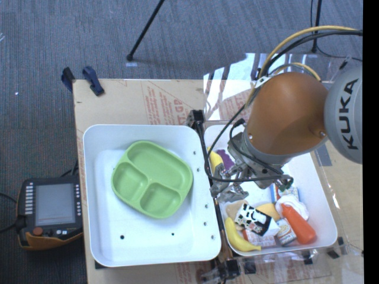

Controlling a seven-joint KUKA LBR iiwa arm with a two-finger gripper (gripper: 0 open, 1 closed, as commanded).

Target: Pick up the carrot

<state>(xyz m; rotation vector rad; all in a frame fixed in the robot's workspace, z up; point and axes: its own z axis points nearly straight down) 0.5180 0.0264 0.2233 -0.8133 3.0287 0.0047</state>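
The carrot (299,229) is a stubby orange piece lying in the right bin (324,197) near its front right corner, its upper end against a white and red item (292,205). My gripper (229,182) hangs low under the orange wrist band (287,114), over the left side of the same bin. It is well to the left of the carrot and apart from it. Nothing shows in the gripper.
Beside the carrot lie a small bottle (285,234), a black-and-white cow-patterned toy (253,217) and a banana (236,235). A yellow item (217,158) sits by the bin's left wall. The left bin (100,241) holds a green divided plate (152,179). A pendant (52,210) lies left of the bench.
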